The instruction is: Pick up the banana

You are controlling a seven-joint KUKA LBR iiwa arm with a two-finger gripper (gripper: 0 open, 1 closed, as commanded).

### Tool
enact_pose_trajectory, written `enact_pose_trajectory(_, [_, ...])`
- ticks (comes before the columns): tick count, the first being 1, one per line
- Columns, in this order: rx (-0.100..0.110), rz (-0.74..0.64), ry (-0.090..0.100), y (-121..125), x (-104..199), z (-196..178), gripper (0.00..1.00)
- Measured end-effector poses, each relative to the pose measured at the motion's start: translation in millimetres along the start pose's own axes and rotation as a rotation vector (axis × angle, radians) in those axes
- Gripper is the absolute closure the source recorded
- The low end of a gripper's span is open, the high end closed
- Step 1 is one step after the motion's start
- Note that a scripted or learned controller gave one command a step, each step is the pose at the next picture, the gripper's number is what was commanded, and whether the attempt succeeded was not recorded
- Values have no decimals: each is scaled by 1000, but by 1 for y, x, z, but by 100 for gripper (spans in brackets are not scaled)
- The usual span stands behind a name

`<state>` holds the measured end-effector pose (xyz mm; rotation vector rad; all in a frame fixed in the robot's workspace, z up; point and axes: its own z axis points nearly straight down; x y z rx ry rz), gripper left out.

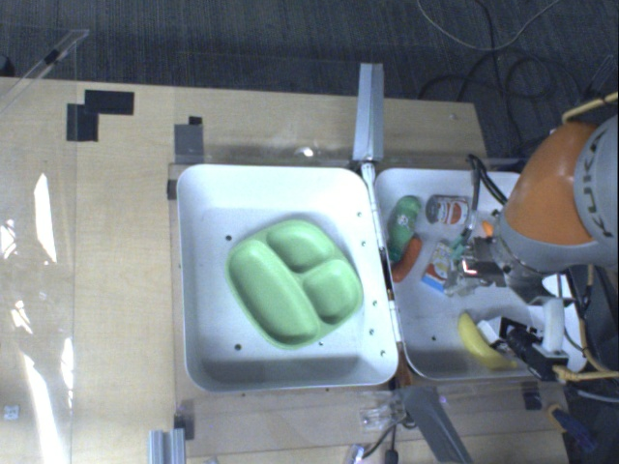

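The yellow banana (481,342) lies near the front edge of the right bin (418,346), its curve running from upper left to lower right. My gripper (464,263) hangs over the middle of that bin, a little behind the banana and apart from it. The grey arm with its orange band (542,196) comes in from the right and hides the bin's right side.
The right bin also holds a green vegetable (403,215), an orange carrot (407,258), a small can (447,210) and a blue-and-white item (437,276) beside the gripper. A green divided plate (294,280) sits in the left bin (208,356). A metal post (368,114) stands between the bins.
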<state>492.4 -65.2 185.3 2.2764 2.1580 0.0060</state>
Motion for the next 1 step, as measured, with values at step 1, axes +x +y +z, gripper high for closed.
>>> enact_pose_trajectory(1, [0, -1, 0, 0, 0, 0, 0])
